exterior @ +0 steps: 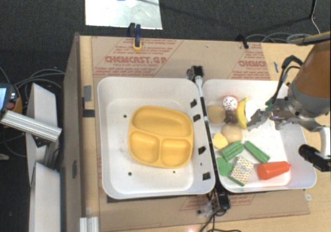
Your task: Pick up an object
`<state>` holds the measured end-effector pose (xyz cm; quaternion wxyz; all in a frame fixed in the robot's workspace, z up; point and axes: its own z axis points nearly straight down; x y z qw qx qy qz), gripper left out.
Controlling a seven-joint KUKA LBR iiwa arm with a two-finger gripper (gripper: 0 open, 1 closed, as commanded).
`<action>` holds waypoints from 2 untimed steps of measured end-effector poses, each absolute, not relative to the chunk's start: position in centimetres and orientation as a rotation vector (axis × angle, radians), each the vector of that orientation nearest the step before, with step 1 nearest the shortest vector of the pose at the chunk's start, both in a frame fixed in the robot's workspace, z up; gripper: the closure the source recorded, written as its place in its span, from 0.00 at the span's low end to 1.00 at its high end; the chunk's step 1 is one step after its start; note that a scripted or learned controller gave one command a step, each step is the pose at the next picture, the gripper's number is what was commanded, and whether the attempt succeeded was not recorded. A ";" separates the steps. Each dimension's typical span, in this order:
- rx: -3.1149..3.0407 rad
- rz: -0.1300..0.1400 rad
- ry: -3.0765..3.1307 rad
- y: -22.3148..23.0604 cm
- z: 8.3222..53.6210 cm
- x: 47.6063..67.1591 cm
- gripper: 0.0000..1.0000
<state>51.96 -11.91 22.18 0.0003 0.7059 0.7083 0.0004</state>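
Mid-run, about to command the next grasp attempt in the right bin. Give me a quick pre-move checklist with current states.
1. gripper over the right bin: ok.
2. Gripper free of any object: cannot tell.
3. Nearest target, banana, lying just left of the gripper, unobstructed from above: ok.
4. Targets well separated: not ok; banana, white ball and the potatoes crowd together.
5. yellow tray in the left bin, away from the arm: ok.

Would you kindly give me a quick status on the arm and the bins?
Gripper low over right bin, beside the banana. Nothing seen held. Toy food crowds bin's left side; yellow divided tray in left bin.
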 end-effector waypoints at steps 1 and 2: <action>2.225 -0.004 2.224 -12.4 15.5 48.5 0.00; 2.207 0.015 2.224 -11.7 8.6 58.1 0.00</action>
